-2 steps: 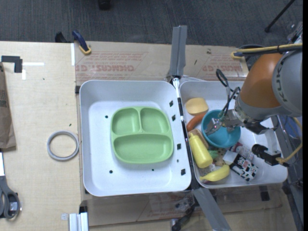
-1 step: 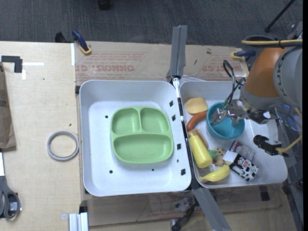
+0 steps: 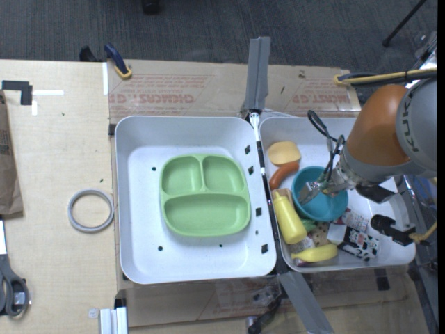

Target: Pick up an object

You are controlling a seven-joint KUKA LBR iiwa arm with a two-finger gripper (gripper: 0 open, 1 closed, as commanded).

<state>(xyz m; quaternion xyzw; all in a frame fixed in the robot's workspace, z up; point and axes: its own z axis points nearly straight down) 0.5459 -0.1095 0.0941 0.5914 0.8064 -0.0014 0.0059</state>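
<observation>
Camera view: your gripper (image 3: 325, 185) was down inside the teal bowl (image 3: 317, 199) in the right bin (image 3: 400, 256). I couldn't tell its opening or any hold. Judged: bowl not lifted, pick not done. Green plate (image 3: 205, 195) lay in the left bin (image 3: 132, 207).

Scissors (image 3: 12, 294) cut by left edge, jaws' state unclear (over blue bowl (image 3: 316, 199))

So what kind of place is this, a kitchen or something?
Probably a robotics lab test bench, not a kitchen. A grey and orange arm reaches into the right white bin, crowded with toy-like items such as a teal bowl, while the left bin holds a green divided plate. Clamps and cardboard surround them.
</observation>
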